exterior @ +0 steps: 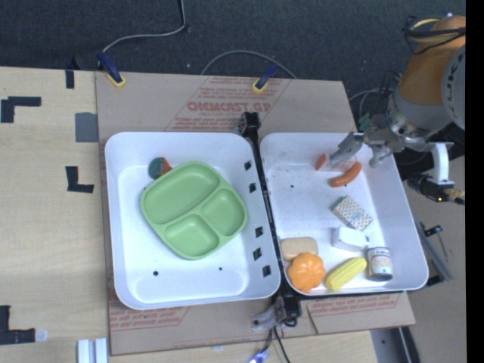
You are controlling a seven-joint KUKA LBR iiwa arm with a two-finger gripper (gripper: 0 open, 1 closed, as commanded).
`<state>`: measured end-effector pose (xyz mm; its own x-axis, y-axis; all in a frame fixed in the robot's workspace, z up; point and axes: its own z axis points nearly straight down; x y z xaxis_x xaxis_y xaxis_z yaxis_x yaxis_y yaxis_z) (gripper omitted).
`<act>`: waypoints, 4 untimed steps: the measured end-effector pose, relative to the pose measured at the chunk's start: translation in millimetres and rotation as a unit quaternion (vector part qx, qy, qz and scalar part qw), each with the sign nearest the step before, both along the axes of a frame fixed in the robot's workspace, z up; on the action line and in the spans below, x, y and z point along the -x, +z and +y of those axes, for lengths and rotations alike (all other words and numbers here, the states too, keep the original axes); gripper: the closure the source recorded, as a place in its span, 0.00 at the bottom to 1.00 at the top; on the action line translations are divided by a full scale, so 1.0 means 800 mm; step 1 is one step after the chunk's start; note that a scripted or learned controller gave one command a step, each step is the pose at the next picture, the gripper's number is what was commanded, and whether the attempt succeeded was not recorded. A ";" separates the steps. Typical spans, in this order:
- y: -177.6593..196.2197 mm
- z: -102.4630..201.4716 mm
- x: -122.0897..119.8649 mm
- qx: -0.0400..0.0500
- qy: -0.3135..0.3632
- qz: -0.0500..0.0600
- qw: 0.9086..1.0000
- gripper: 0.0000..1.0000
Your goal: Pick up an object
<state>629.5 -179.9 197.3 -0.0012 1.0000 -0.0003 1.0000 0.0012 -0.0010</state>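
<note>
Above the far end of the right bin (408,225), the gripper (352,149) hangs with its fingers spread apart and nothing between them. Just beneath it, on that bin's floor, lies an orange sausage (345,175), with a small red piece (321,161) beside it. Nearer along the same bin sit a patterned block (352,212), a white piece (349,238), a small can (379,263), a yellow corn cob (345,272), an orange pumpkin (305,271) and a tan slab (299,246). Beyond the bin's left wall, the left bin (125,225) holds a green divided plate (193,209) and a small dark toy (159,167).
</note>
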 end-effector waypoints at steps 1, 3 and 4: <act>-0.138 -0.011 -0.051 0.001 0.001 -0.002 1.000 0.00; -0.125 -0.036 0.030 0.003 0.000 -0.004 1.000 1.00; -0.140 0.082 0.034 -0.001 0.001 -0.001 1.000 1.00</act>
<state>602.3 -114.1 85.6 -0.0033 1.0000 0.0020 1.0000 0.0033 0.0019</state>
